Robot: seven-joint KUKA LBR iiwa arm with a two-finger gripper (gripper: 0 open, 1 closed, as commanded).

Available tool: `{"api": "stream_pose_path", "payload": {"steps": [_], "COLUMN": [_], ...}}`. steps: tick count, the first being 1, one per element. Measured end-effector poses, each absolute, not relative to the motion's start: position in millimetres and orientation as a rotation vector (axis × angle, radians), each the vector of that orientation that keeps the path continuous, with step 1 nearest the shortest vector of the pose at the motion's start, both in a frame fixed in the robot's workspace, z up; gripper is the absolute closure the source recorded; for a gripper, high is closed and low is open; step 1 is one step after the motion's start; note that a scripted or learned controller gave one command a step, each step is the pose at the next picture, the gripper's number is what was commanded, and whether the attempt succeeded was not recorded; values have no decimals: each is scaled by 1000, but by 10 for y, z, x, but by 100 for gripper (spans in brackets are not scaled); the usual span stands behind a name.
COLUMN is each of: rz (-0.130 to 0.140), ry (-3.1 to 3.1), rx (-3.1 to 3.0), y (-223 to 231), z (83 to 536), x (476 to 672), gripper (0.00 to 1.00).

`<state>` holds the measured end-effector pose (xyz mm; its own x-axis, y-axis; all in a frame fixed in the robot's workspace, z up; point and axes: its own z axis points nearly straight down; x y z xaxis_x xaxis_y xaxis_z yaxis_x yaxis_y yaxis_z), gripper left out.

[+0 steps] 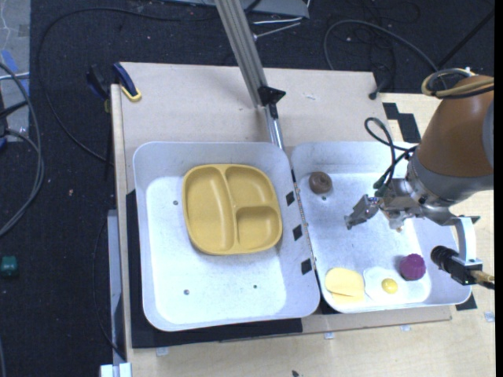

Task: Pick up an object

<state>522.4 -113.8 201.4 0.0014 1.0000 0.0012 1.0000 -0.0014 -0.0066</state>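
Camera view: gripper (363,213), whether open or closed I cannot tell, hangs over the right bin (346,171), near the brown object (320,182), probably lining up a pick.

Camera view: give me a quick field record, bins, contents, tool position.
left bin: yellow divided plate
right bin: brown round piece, purple ball, pale yellow slice, white piece with yellow centre, like a fried egg
tool: over right bin's middle, nothing seen between its fingers
arm entry: from the right
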Motion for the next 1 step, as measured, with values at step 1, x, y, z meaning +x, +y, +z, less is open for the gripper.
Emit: {"api": "stream_pose_path", "payload": {"steps": [1], "rz": [5], "ry": [-2217], "rx": [-2221], "y": [-1217], "z": [1538], "x": [5194], "gripper": [0]}}
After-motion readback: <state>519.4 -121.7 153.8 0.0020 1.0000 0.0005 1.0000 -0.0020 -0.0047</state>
